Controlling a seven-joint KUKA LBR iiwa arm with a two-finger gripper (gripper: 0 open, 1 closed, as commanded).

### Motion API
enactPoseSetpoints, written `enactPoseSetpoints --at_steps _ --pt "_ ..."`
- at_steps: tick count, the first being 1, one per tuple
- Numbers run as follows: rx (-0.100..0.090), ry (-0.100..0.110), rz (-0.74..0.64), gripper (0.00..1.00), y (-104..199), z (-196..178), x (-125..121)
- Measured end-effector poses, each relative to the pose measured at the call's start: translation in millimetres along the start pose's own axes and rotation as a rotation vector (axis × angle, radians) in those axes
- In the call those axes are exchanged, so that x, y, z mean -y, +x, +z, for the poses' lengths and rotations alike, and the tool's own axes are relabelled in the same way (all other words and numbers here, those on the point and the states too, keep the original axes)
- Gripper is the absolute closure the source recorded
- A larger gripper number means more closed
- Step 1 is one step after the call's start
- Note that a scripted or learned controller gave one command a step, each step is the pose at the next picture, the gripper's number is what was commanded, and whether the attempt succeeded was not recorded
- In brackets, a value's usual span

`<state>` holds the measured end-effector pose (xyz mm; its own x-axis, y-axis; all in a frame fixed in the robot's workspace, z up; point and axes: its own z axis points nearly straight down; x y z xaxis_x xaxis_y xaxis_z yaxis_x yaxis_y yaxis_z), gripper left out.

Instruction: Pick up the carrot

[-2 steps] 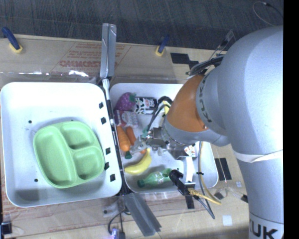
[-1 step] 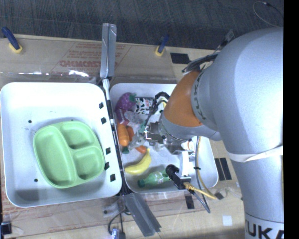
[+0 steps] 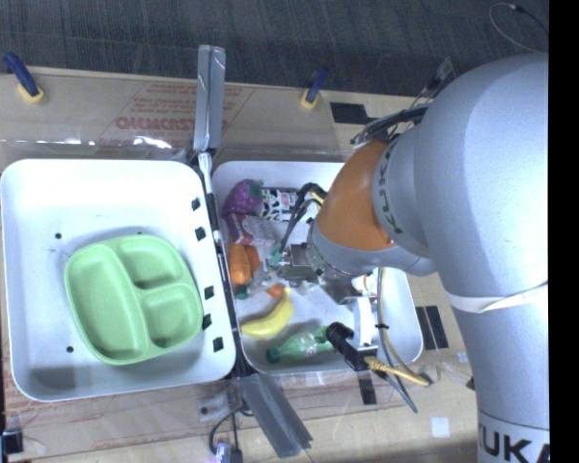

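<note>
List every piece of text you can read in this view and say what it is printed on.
"KUKA": grey letters on the arm, cut off at the bottom right.
Letters on the side of the orange band: seen edge-on, too blurred to read.
Red print on the cardboard sheet behind the bins: upside down and too blurred to read.
Small packet beside the purple item: marks too small to read.

The arm [image 3: 482, 210] carries the maker's name in dark capitals: "KUKA" stands at its base, at the lower right, and part of the same word runs sideways on the grey casing just right of the orange band [image 3: 357, 205]. Behind the left bin [image 3: 19, 258], a cardboard sheet [image 3: 154, 104] on the surface bears red printing, upside down and too faint to make out. A small white package [image 3: 282, 201] just left of the orange band shows dark marks, unreadable.
</note>
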<state>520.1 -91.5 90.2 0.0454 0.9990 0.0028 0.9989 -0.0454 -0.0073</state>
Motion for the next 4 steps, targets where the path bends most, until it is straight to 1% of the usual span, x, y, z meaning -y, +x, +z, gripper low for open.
enactPoseSetpoints --at_steps 1,2,3,4 --pt "0.002 -0.004 0.091 0.00 -19 -51 23" --pt "0.001 -0.001 0.017 0.00 -1 0 10" --pt "0.001 0.004 0.014 1.00 -1 -8 11" --pt "0.002 -0.003 0.014 1.00 52 -101 -10"
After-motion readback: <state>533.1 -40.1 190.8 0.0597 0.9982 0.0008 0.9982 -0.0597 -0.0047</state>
